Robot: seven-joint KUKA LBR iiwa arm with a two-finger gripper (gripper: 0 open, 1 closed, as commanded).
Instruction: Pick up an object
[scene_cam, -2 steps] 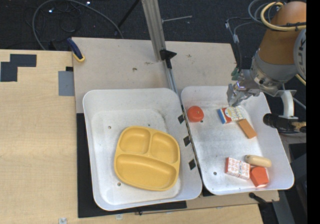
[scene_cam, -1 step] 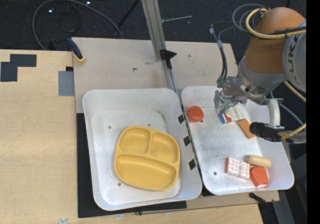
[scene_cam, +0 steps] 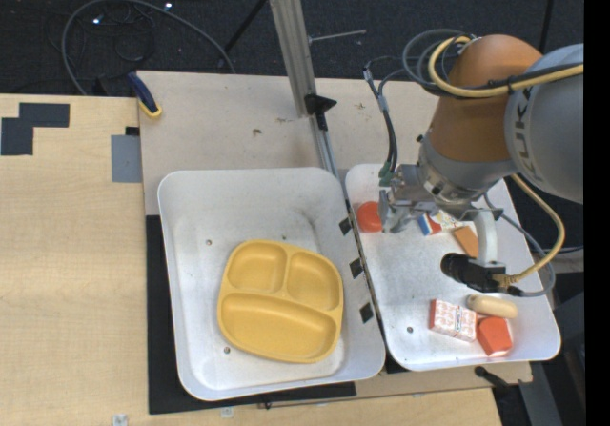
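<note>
My gripper hangs low over the far left part of the right bin. A small red-orange object lies just to its left, near the bin's wall. A small blue and red piece sits close on its right, and an orange wedge lies a little further right. Nothing shows between the fingers. At the near end of the bin lie a red and white patterned box, a pale wooden peg and an orange block.
The left bin holds a yellow divided plate. A metal post stands behind the bins. The arm's orange band and grey body cover the right bin's far right side.
</note>
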